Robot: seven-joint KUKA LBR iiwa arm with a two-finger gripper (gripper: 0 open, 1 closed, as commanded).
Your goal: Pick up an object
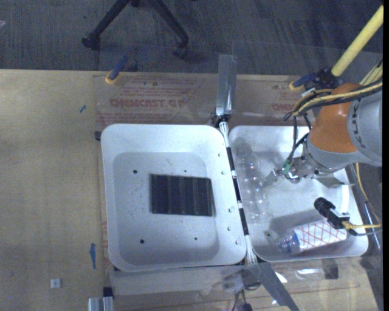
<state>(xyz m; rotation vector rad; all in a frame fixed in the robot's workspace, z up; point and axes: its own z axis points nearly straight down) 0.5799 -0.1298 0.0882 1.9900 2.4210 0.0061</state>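
A grey KUKA arm [364, 130] with an orange band reaches in over the right-hand white bin [285, 135] on a wood-toned tabletop [48, 182]. A dark ribbed mat [182, 195] lies flat in the middle of the left-hand white bin [121, 158]. The pincer [292, 175] hangs well to the right of that mat, across the wall where the two bins meet and roughly level with the mat's upper edge. Whether the pincer is spread or pressed together cannot be told from this angle, and nothing can be seen gripped in it. A crumpled clear plastic bottle [250, 179] lies lengthwise along the right bin's wall nearest the mat, between the mat and the pincer. It sits just beside the pincer, though contact cannot be judged. Farther from the mat, to its lower right, a small clear bottle with a blue cap [290, 243] lies at the right bin's near edge. It lies against a white packet printed with a red lattice [317, 232]; whether the two are one item is unclear. Beyond the mat, behind both bins, a clear sheet with red lettering [152, 100] lies on the tabletop. Farther back still, the black legs of a chair base [140, 18] stand on grey carpet.
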